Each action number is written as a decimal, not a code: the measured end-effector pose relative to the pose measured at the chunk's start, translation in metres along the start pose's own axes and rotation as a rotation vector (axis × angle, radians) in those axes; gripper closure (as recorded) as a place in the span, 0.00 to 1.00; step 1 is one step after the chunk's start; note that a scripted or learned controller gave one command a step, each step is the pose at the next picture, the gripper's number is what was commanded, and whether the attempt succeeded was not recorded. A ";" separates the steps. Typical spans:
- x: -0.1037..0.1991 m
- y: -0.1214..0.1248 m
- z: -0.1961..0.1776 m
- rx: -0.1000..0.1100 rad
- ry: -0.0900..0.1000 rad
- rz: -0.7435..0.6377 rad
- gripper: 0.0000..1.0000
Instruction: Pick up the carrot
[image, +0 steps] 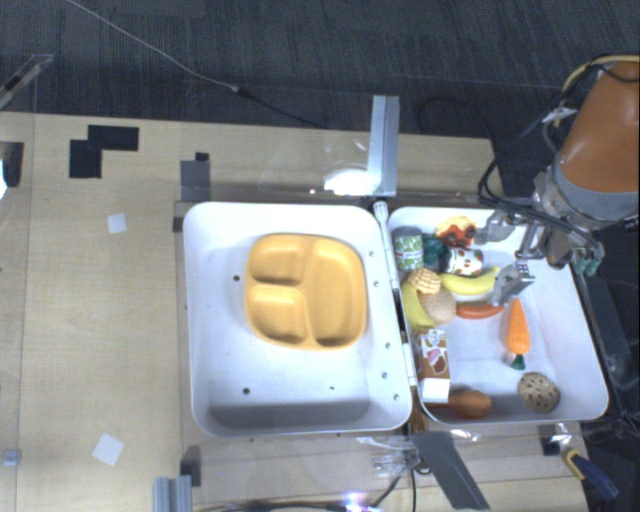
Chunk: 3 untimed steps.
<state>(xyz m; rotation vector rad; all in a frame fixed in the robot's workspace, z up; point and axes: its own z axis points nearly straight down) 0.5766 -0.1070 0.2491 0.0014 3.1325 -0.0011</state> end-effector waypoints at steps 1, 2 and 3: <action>-0.010 -0.047 0.133 -0.002 0.011 0.010 0.00; 0.015 -0.088 0.160 0.002 -0.004 0.045 0.00; 0.085 -0.048 0.158 0.003 -0.006 -0.029 0.00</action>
